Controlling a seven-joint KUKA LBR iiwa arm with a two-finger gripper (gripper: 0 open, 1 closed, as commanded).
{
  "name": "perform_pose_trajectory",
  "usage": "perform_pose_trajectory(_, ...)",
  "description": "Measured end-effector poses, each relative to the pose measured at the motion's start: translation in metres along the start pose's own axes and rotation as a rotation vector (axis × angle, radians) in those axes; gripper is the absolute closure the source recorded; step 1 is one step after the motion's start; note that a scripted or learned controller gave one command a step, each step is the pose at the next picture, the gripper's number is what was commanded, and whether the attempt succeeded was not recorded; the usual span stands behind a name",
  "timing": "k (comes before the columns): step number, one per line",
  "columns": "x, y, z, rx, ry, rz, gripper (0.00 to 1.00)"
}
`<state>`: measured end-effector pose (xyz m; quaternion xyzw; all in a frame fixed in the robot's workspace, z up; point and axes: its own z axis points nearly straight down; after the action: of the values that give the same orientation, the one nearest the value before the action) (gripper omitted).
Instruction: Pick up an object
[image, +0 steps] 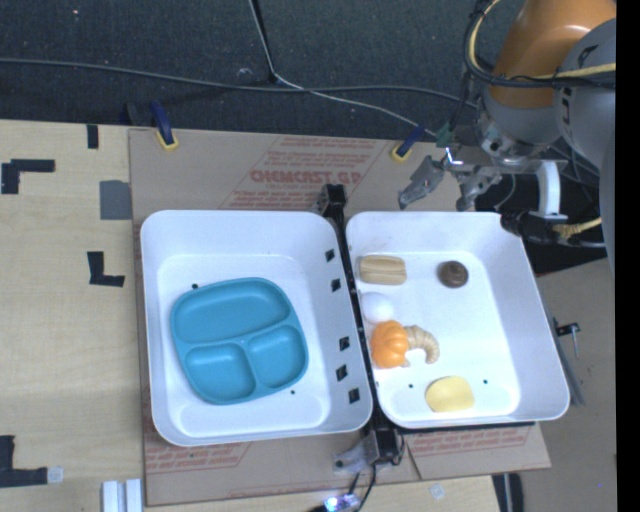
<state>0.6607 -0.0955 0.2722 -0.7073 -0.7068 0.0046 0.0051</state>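
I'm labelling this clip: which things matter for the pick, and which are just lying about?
For the pick: gripper, open; bun, brown ball, white egg, orange pumpkin, croissant, yellow piece, right bin.
Lying about: blue tray, left bin, cables.

Two white bins: one blue divided tray in the left, six small food items in the right.

Looked down from a fixed spot above the worktop, at a slant and from some way off. Took in both white bins whole, the left bin and the right bin side by side mid-frame. Caught the arm entering at upper right.
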Motion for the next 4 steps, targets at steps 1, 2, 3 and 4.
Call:
perform_pose_trajectory(1,0.0,0.002,-0.008,-0.012,-0.001,-0.003,0.0)
perform_pose_trajectory(2,-0.004,-0.002,0.037,-0.009,-0.002,-0.002,0.0)
perform_pose_trajectory(3,-0.001,-0.012,0.096,-0.007,-0.001,-0.003,0.0)
perform_pose_trajectory(4,-0.002,-0.009,0.14,-0.008,-0.002,-0.003,0.0)
